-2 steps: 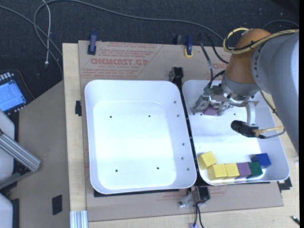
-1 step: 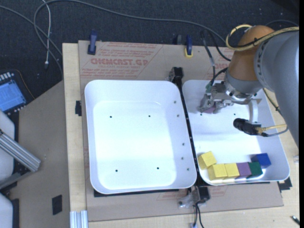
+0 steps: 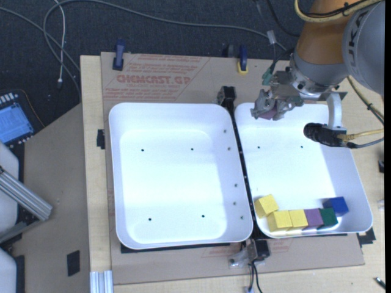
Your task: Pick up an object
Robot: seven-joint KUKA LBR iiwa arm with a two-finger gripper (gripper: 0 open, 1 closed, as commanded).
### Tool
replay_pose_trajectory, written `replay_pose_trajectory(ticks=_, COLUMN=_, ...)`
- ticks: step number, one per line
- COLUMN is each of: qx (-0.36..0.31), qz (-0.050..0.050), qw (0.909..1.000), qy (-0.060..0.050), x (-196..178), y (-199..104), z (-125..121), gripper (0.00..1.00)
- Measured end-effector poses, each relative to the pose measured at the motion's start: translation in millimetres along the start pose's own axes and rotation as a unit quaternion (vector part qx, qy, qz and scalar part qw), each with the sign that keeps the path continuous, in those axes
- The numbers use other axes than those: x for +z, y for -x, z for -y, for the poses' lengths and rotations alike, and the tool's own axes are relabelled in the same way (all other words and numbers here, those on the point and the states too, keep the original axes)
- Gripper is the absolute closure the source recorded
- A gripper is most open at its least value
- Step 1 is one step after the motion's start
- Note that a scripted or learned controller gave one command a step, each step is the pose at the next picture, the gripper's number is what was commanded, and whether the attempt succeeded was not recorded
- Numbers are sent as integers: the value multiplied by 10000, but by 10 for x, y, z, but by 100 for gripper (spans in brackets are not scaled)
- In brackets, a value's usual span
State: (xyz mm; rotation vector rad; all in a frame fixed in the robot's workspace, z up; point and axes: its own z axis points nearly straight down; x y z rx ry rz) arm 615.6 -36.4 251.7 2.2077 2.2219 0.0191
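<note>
Suspended above the far edge of the right bin [image 3: 357, 182], the gripper [image 3: 272, 108] is seen from above at a slant, and whether it is released or clenched cannot be told; nothing is seen held in it. It is carried by the grey arm [image 3: 366, 29], whose orange band [image 3: 327, 17] is visible just above the wrist, reaching in from beyond the right bin's far right corner.

The objects to be picked are gathered along the right bin's near wall, well apart from the gripper. A yellow block [image 3: 266, 205] is tilted at the left end of the row; beside it lie two more yellow blocks [image 3: 288, 219], then a purple block [image 3: 314, 217], a green block [image 3: 328, 217] and a blue block [image 3: 336, 205], packed close and touching. Their huddle against the wall is judged to come from the bin's sloping floor, down which loose pieces would slide.

A black cylindrical part [image 3: 322, 133] is mounted beside the gripper over the right bin's far half, with cabling [image 3: 366, 136] led off to the side. The left bin [image 3: 125, 182] is set flush against the right bin, the two held on a cardboard sheet [image 3: 159, 75] clamped at its far edge by blue clips [image 3: 119, 54].

No grasp is judged to have been made. A move across the right bin toward its near wall would be called for, and crowding there could spoil a clean grip.
</note>
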Motion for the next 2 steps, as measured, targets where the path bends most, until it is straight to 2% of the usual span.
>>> replay_pose_trajectory(ticks=1, qx=190, qz=10, qw=9998, qy=-71, x=-99, y=-83, z=71, gripper=100)
replay_pose_trajectory(ticks=2, qx=-2, qz=2, qw=10000, qy=-90, x=276, y=-941, z=-162, gripper=100)
